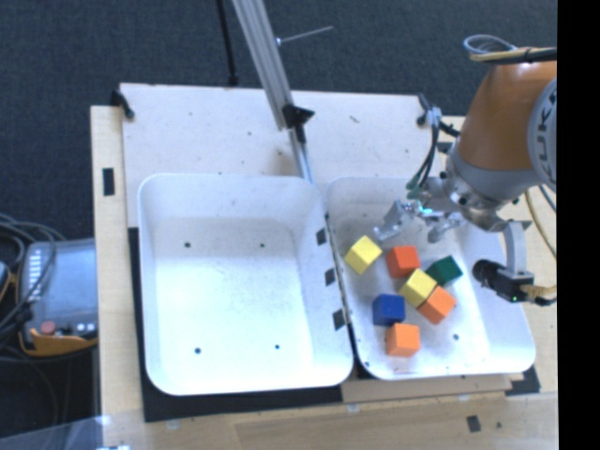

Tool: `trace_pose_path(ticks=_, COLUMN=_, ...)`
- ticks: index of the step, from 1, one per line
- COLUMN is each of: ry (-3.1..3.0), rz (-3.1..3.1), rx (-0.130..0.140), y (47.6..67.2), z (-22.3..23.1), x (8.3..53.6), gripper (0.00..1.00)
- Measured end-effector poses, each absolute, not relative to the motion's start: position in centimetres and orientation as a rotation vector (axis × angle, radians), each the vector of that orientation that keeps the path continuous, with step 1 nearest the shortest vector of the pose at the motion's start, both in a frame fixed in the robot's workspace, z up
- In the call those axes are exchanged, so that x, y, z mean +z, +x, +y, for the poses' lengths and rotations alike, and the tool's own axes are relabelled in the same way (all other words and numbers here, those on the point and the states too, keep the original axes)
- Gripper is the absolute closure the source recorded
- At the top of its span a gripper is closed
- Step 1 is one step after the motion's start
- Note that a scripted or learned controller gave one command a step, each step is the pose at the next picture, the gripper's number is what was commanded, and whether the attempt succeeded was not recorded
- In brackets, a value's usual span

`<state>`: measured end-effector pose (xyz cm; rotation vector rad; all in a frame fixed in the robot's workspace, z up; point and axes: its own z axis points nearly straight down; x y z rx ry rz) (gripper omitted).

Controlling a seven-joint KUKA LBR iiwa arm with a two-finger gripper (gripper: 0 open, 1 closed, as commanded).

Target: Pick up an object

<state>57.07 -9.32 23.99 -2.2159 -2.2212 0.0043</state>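
Best candidate for the pick: the yellow cube [364,254], lying in the right bin [502,340] near its left wall, turned a little on its corner. Slightly apart from the red cube [404,260] on its right, and more apart from the blue cube [388,309] below it. Further right, a tight cluster: a second yellow cube [419,287], a green cube [444,270] and an orange cube [437,304], touching or nearly touching, so probably harder to seize cleanly.

To do the step well: bring the pincer [420,217] over the middle of the chosen cube, turn the wrist to meet two flat faces and not the corners, then descend straight. Keep away from the bin wall on the left and avoid pushing the red cube.

At present, pincer up and to the right of the yellow cube, near but not touching, nothing seen held. Cannot tell if apart or together. Left bin [234,279] not concerned.
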Motion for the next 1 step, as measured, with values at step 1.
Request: trace_pose_path(ticks=1, ry=-2.222, rz=-2.222, rx=-0.001, y=57.16, z=-9.35, x=24.24, gripper=0.0)
